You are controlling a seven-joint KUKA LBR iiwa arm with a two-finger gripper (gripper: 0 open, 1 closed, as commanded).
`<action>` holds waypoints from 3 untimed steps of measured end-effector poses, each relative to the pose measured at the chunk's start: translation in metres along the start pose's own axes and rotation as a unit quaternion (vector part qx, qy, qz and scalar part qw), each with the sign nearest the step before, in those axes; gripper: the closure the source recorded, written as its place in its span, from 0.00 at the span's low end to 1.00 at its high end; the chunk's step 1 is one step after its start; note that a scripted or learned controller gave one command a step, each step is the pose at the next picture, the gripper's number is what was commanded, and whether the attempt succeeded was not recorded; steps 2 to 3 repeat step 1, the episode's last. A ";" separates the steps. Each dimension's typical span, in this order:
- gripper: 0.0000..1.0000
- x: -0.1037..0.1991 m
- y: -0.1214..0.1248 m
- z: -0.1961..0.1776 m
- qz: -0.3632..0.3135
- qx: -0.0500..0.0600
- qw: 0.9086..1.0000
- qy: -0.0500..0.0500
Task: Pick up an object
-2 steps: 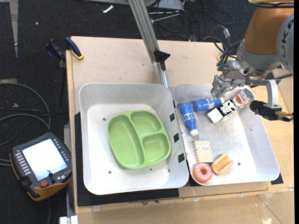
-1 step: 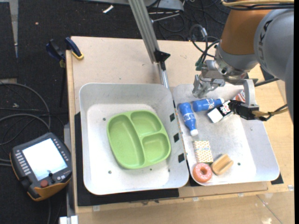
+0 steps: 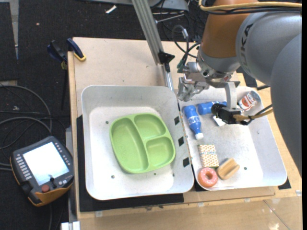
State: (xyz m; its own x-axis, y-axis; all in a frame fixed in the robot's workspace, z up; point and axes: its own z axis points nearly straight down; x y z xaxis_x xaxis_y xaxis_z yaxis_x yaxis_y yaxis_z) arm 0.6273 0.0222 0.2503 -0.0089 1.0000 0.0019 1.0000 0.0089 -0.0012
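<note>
Wooden bench (image 3: pixel 115 61) with two white bins, grey arm bent in from right, gripper (image 3: pixel 188 92) low over right bin (image 3: pixel 261 150) near blue bottle (image 3: pixel 193 120), finger state unclear

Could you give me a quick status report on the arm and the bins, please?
Gripper low at the right bin's far left corner, nothing seen held. Blue bottle lying just beside it. Donut, bread roll and wafer near front edge.

End effector (image 3: pixel 188 91) low, grey arm bent overhead
</note>
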 end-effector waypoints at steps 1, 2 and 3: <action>1.00 0.059 -0.008 -0.004 0.000 -0.001 1.000 0.000; 1.00 0.059 -0.008 -0.004 0.000 -0.001 1.000 0.000; 1.00 0.059 -0.008 -0.004 0.000 -0.001 1.000 0.000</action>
